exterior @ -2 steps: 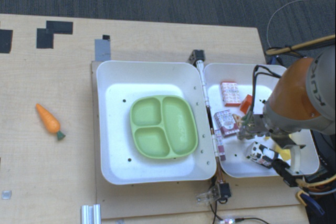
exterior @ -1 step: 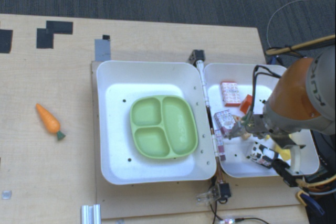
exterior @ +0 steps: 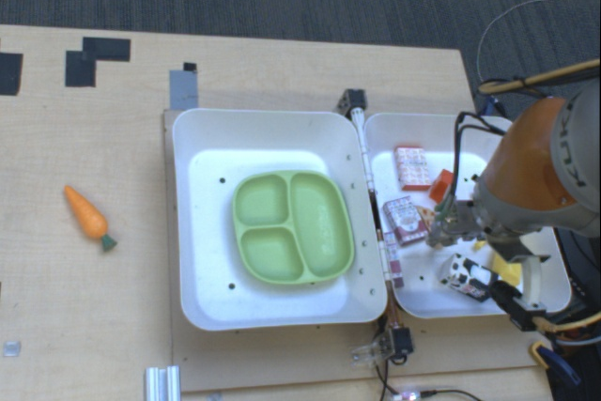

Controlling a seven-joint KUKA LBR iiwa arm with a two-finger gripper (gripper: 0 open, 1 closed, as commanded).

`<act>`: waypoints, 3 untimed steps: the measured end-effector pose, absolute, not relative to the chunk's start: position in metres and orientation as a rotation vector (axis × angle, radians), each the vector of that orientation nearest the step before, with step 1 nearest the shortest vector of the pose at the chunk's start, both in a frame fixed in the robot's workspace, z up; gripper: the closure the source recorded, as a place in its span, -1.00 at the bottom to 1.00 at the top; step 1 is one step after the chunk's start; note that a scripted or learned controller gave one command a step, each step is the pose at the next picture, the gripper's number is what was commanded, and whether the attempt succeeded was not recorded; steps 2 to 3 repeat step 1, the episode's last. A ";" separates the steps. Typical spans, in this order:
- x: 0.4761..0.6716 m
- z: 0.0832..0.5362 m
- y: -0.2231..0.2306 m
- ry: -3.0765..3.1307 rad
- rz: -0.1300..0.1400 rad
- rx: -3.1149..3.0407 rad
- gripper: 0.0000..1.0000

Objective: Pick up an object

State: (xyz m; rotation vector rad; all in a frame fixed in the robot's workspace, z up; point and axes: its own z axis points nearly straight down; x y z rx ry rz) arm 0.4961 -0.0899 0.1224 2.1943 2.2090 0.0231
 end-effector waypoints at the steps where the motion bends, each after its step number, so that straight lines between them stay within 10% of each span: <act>1: 0.496 0.122 -0.090 2.209 0.023 2.195 -1.00; 3: 0.496 0.122 -0.090 2.209 0.023 2.195 -1.00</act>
